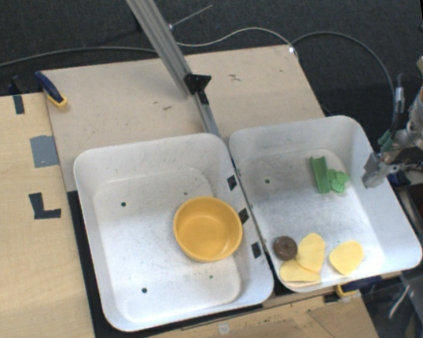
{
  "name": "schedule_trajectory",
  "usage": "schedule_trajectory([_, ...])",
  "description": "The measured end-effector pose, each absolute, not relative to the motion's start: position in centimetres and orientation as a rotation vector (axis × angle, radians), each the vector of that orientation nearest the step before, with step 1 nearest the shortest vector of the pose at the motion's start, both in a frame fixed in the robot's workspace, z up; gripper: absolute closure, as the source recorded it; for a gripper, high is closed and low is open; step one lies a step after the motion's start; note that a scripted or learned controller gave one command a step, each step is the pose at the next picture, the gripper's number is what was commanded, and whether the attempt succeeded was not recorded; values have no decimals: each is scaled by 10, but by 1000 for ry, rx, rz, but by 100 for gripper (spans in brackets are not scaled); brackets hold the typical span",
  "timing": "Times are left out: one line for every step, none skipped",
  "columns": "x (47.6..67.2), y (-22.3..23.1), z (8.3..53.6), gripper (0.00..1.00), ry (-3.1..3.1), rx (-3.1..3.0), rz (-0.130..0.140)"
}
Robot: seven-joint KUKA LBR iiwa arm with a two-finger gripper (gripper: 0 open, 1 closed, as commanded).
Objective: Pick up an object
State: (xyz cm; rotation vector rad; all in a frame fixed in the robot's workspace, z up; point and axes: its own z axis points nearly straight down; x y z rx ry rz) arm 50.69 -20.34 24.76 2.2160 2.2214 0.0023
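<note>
Nearest the camera, along the front wall of the right bin (349,134), lay three flat, pale yellow heart-shaped pieces (312,252); two overlapped at about 6 o'clock in that bin, and the third sat just beside them toward 5 o'clock; their surfaces looked smooth and matte. Touching the overlapped pair on the 9 o'clock side was a small brown round object (285,247), dull and slightly mottled. In the left bin (90,183), a glossy yellow-orange bowl (207,228) stood upright at roughly 4 o'clock, near the seam between the bins; its rim was round and its inside smooth. Both bins were shallow white trays with rounded corners, their floors speckled with fine dark marks. Farther back in the right bin, at about 1 o'clock, lay a green object (328,175), a ribbed oblong strip with a rounder lump at its near end. The end effector (390,164) sat at the bin's 3 o'clock rim, grey and metallic, well apart from every object; whether it was wide or narrow could not be told. Beyond the bins the pale wooden counter (121,99) carried a slanted grey metal rail (163,40) and, at its far left corner, a blue and yellow clamp (50,89).
</note>
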Motion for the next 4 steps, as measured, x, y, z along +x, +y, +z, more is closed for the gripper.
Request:
schedule_trajectory([518, -145, 238, 100, 2230, 2215, 1])
schedule_trajectory([519, -101, 240, 100, 2230, 2216, 1])
schedule_trajectory([522, -53, 228, 100, 2230, 2217, -2])
schedule_trajectory([527, 10, 232, 100, 2233, 2214, 0])
